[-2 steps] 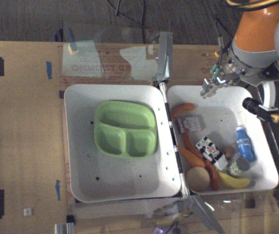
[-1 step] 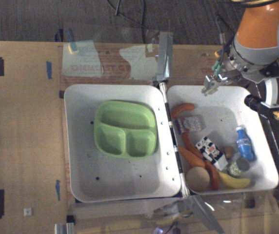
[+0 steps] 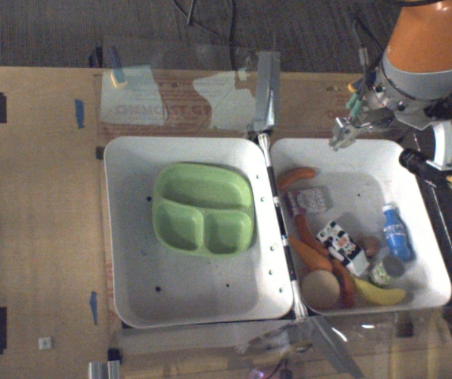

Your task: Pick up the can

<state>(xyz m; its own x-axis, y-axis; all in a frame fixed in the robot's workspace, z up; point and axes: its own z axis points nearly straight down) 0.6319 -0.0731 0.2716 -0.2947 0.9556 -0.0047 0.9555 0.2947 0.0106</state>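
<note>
The can (image 3: 387, 270) is small, with a grey top and a greenish side. It stands near the front right corner of the right bin (image 3: 368, 172), between a blue bottle (image 3: 396, 234) and a banana (image 3: 380, 294). My gripper (image 3: 344, 135) hangs over the back rim of the right bin, far behind the can and a little to its left. Nothing shows in the gripper.
The right bin also holds a sausage (image 3: 297, 177), a small packet (image 3: 310, 200), a carrot (image 3: 308, 248), a black-and-white box (image 3: 341, 244) and a brown ball (image 3: 321, 288). A green divided plate (image 3: 204, 209) lies in the left bin (image 3: 131, 235).
</note>
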